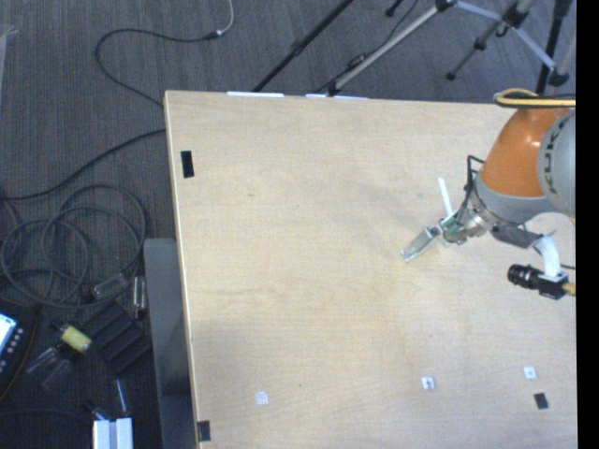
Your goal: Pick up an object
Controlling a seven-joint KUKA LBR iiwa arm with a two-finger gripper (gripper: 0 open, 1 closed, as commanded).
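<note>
My gripper [423, 218] hangs over the right part of a bare pale wooden bench top [309, 251]. It reaches in from the right, below the arm's orange band [522, 162]. Its two thin fingers are spread wide: one white finger [445, 196] points up-left and the other finger [420, 243] points down-left. The gripper is open and nothing lies between the fingers. The wood right under and around the fingers is plain.
Small black marks [187, 164] [541, 400] and small white tags [428, 382] [530, 372] [261, 398] dot the bench top. Cables [75, 241] lie on the carpet to the left. Tripod legs [449, 7] stand beyond the far edge.
</note>
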